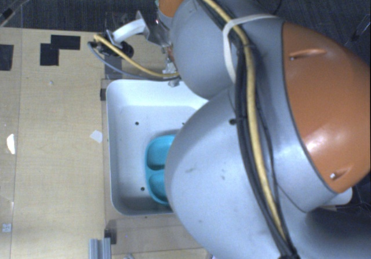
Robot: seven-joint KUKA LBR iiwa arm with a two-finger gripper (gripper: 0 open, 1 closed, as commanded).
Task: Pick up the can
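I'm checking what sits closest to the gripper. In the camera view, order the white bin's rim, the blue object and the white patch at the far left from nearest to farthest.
1. White bin: its upper rim lies right beside the gripper.
2. Blue object: lower in the view, inside that bin.
3. White patch: far left, well outside the bin.

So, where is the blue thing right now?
The blue thing lies in the white bin, in the lower middle of the camera view. The grey arm covers its right side.
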